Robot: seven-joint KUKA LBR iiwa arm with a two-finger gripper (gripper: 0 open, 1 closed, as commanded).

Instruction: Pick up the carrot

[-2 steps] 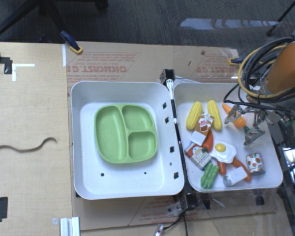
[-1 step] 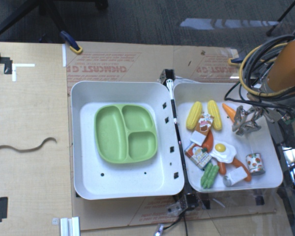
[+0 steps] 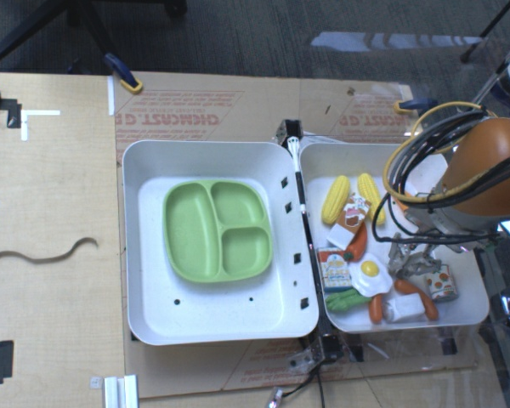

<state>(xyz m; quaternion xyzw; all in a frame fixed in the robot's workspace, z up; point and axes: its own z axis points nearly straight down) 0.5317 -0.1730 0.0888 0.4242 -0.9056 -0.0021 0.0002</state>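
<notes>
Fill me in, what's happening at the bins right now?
The arm reaches in from the right over the right bin, its gripper low among the toy food there. The carrot lies near the bin's middle, left of the gripper, beside two corn cobs and a fried egg; it is not picked up. The left bin holds a green divided plate.
</notes>
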